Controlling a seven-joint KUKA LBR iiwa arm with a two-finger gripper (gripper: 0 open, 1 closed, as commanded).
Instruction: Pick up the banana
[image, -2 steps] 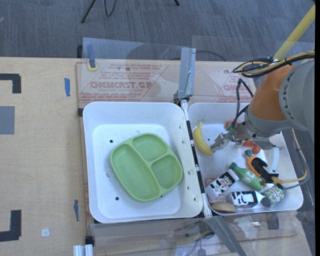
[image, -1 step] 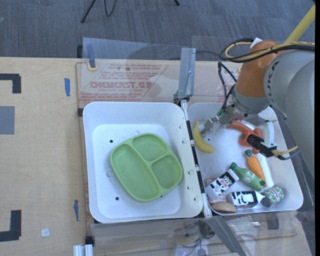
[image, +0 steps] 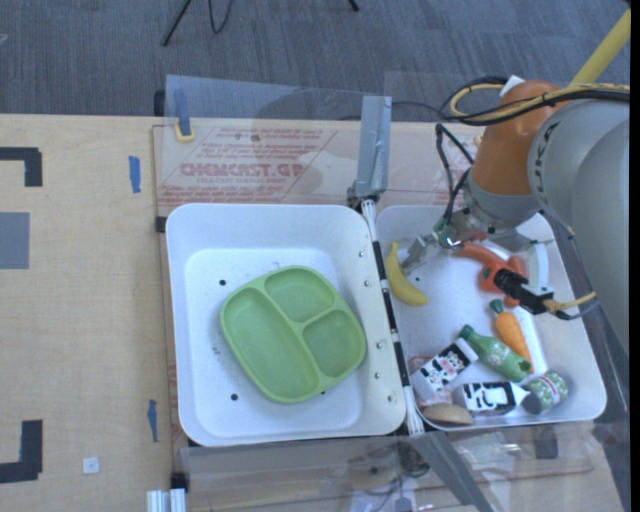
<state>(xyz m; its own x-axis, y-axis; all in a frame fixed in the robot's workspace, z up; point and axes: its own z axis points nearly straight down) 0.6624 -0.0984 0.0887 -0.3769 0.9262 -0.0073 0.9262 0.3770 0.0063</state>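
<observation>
1. The grey arm with the orange band (image: 510, 150) reaches in from the right and hangs over the far part of the right-hand shallow white bin (image: 590, 400). Its two-finger gripper (image: 428, 247) points left and down toward the bin floor. Whether the fingers are spread or pressed together I cannot tell at this size; nothing is visibly held between them.
2. The gripper tip sits just right of the far end of the yellow curved banana (image: 403, 282), very near it; whether they touch is unclear.
3. The banana lies on the floor of the right bin, hard by that bin's left wall, running from far to near with its bend bulging toward the right and near side. It is plain yellow and looks whole.
4. Open white floor lies right of the banana, in the middle of the right bin. The left wall and the seam between the two bins hem the banana on its left.
5. Further right, under the arm, lie a red-orange object (image: 490, 262) and an orange carrot-shaped toy (image: 512, 333). Along the near side of the right bin are a green bottle-shaped toy (image: 495, 352), a black-and-white carton (image: 445, 367) and a tan oval piece (image: 446, 413), all well apart from the banana.
6. The left-hand white bin (image: 190, 300) holds a light green divided plastic plate (image: 292, 333) with three compartments, lying flat near its middle.
</observation>
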